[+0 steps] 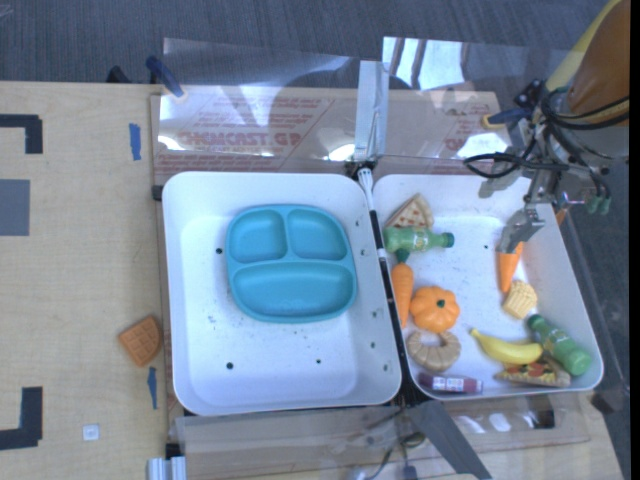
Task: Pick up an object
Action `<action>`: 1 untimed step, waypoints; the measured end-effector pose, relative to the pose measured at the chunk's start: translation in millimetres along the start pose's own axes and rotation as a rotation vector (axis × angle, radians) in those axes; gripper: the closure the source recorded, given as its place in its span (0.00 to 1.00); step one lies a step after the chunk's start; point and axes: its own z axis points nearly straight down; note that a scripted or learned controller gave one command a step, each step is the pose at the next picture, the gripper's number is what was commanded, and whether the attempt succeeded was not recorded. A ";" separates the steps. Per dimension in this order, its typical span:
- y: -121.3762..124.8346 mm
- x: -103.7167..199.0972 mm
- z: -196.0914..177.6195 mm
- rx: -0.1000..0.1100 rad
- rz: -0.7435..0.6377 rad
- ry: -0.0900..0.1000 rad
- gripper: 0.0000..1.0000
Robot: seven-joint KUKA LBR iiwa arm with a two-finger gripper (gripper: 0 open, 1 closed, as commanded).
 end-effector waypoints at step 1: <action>-70.6 6.6 122.8 -0.002 -0.003 0.014 0.00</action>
